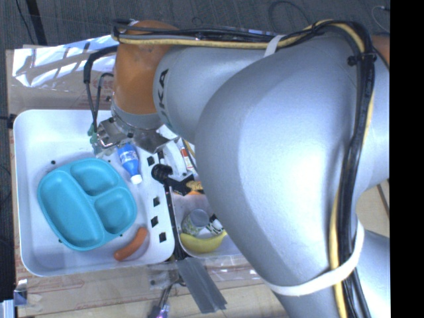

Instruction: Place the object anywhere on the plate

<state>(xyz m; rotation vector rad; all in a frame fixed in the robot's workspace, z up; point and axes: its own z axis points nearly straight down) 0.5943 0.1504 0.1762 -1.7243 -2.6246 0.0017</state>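
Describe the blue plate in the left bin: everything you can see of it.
The blue plate is a rounded, glossy, plastic-looking divided dish with three compartments, all without food or objects. It lies flat and right side up on the floor of the left bin. An orange sausage-shaped toy lies just off its lower right rim.

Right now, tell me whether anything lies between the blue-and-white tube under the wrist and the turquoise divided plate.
Nothing visible does. The blue-and-white tube sits just beside the upper right rim of the turquoise divided plate, with bare white bin floor between them. The orange sausage-shaped toy lies off to the plate's lower right, clear of that path.
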